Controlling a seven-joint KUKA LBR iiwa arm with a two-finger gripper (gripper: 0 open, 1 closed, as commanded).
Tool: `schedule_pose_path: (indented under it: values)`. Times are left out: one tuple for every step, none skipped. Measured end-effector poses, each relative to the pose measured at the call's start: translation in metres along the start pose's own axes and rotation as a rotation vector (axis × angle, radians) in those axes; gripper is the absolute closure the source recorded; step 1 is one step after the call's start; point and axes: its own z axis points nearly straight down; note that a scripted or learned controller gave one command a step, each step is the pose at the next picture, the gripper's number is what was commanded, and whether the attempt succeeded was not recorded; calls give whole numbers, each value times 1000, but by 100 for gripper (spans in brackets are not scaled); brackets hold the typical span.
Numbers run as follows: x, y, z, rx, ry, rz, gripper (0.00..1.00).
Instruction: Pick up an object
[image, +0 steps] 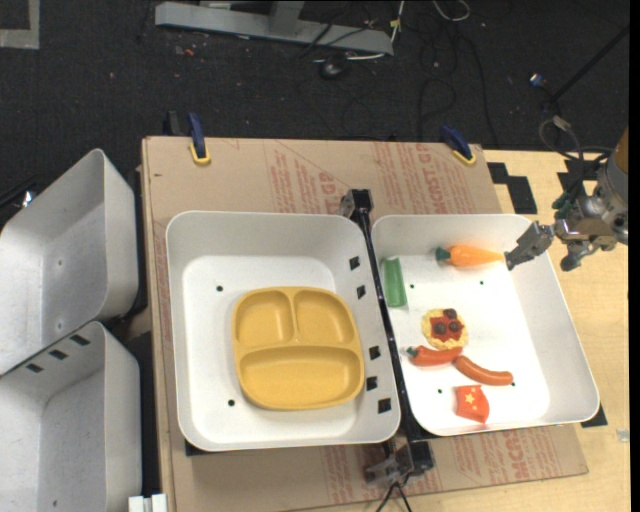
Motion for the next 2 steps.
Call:
schedule_pose_path:
  values:
    - [-4, 1, 44, 4, 1, 2, 0]
    - [-3, -2, 109, 6, 2, 2, 0]
